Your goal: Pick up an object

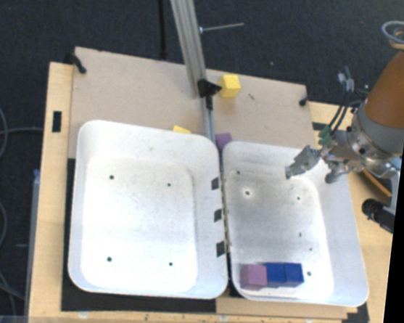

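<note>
Claw (317, 164) hangs over the right bin's (342, 211) upper part, fingers apart, nothing between them. Purple block (252, 275) and blue block (283, 274) lie touching against the bin's near wall. Likely light, rigid, smooth-faced; grip the blue block across its free opposite faces.

one fixed camera above the bench (51, 197), looking down at a slant, both bins framed
</note>
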Action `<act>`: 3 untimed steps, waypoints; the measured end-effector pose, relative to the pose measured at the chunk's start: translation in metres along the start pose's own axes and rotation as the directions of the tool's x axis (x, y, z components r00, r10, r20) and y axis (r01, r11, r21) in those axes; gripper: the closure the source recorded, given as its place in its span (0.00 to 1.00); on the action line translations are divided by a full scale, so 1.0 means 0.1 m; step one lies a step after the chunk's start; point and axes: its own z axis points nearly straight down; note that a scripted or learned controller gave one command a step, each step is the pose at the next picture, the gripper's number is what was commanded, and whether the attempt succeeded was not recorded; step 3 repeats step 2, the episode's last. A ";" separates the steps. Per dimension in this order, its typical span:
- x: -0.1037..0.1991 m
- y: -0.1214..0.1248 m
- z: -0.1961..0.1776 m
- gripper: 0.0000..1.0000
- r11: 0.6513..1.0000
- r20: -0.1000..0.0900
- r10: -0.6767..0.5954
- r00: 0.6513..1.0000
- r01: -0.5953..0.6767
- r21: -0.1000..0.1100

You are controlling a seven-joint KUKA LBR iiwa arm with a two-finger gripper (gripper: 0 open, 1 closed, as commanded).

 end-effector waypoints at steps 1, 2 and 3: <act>0.23 -0.34 0.65 0.00 1.000 -0.001 0.002 1.000 -0.002 0.009; -0.08 -0.97 1.50 0.00 1.000 -0.001 0.004 1.000 -0.004 0.011; -0.08 -0.97 1.50 0.00 1.000 -0.001 0.004 1.000 -0.004 0.011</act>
